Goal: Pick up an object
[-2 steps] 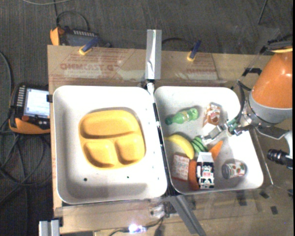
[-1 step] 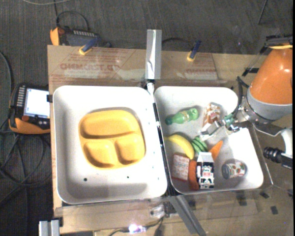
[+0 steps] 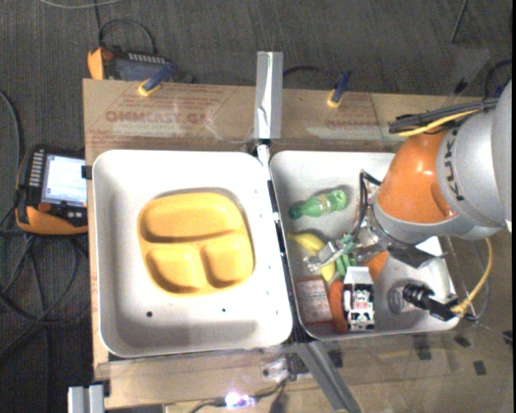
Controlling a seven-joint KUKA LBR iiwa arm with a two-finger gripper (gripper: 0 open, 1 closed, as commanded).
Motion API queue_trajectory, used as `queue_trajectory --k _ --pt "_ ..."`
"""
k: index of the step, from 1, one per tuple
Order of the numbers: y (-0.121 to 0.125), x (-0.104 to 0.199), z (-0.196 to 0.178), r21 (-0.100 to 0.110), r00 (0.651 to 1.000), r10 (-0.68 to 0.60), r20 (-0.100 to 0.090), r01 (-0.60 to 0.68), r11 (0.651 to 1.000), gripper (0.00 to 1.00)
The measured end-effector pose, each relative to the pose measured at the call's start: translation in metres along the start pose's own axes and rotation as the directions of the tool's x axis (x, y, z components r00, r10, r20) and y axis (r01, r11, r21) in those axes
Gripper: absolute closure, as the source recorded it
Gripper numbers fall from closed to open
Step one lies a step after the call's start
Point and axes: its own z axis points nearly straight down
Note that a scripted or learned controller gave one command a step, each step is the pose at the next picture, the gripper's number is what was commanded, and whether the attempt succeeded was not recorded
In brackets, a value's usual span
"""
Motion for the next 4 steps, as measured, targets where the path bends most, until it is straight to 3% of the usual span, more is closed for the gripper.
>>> queue_trajectory --k 1,2,3,4 --pt "0.003 0.0 -0.01 -0.009 1.0 0.0 0.002 0.0 1.0 1.0" --pt "0.025 -0.038 -0.145 0.011 0.992 0.13 -0.001 -0.13 0.991 1.0" --pt "0.025 -0.038 -0.145 0.012 0.991 0.131 0.0 -0.131 0.991 0.0" --pt "0.026 -0.078 -0.041 0.012 0.998 0.062 -0.004 -0.062 0.998 0.0"
